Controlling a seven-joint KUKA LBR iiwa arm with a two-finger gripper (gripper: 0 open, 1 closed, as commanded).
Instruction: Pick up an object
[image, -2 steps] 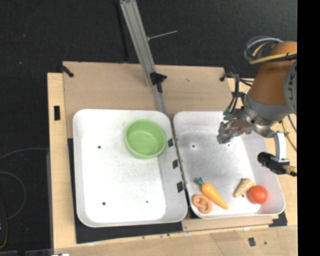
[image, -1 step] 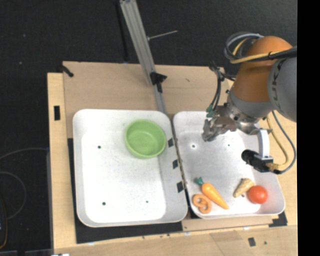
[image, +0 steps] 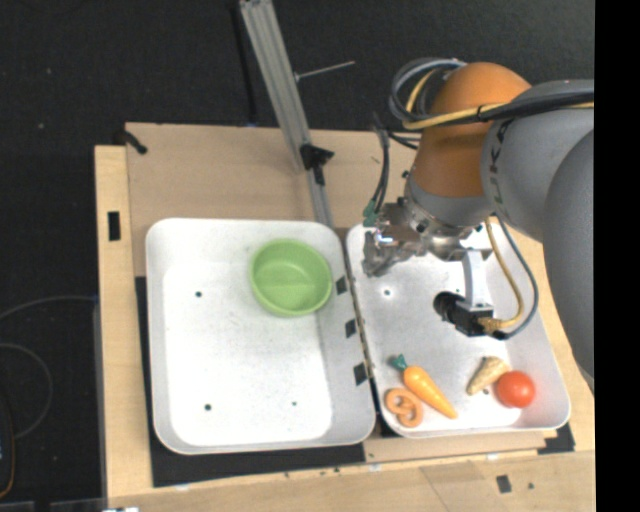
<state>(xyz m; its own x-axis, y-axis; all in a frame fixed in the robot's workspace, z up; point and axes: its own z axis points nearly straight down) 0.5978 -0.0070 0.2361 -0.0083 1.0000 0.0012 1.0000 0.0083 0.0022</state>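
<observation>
My gripper (image: 379, 252) hangs over the far left corner of the right bin (image: 420, 305), below the orange wrist band. I see nothing held in it. Along that bin's near edge lie an orange carrot (image: 428, 389), a small orange pretzel-shaped piece (image: 404, 405), a tan wedge (image: 485, 374) and a red tomato (image: 515, 389). A green bowl (image: 291, 277) sits upright in the far right part of the left bin (image: 200, 370).
A grey metal pole (image: 285, 100) slants from the top of the view down to the gap between the bins. A black part on a white bracket (image: 465, 310) hangs from the arm over the right bin. Tan bench board surrounds both bins.
</observation>
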